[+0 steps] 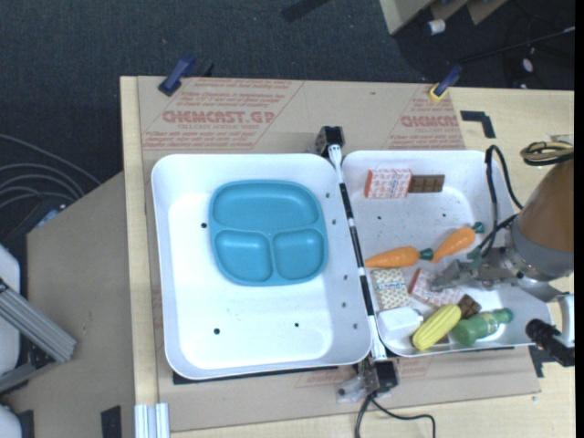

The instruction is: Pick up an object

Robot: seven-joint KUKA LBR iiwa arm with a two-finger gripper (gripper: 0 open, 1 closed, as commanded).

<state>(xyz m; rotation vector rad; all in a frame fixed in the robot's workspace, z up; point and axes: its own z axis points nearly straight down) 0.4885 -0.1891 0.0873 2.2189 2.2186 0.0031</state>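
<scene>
Brown cardboard [274,108] lay under the far ends of both bins, and red lettering on it read "CHEMCAST GP" above the left bin, with part of the same print showing above the right one. A red-and-white patterned packet [388,183] sat beside a dark brown bar [425,184] at the far wall of the right bin [415,160]; any writing on them was too small to read.

The left bin [182,245] held a blue divided plate [267,231] toward its far half, leaving bare white floor along its near edge and left side. The right bin was crowded in its near half: two orange carrots [392,257] [453,242] lay end to end at a slant across the middle, a patterned card [391,289] rested just below them, and a yellow corn cob [436,326] lay against a green bottle [481,325] by the near wall. Open floor remained in the middle of that bin, between the packet and the carrots.

The arm [552,226] reached in over the right rim, and the gripper [456,279] hung low among the carrots, card and corn. How far apart its jaws stood could not be told, and nothing could be seen held between them.
</scene>
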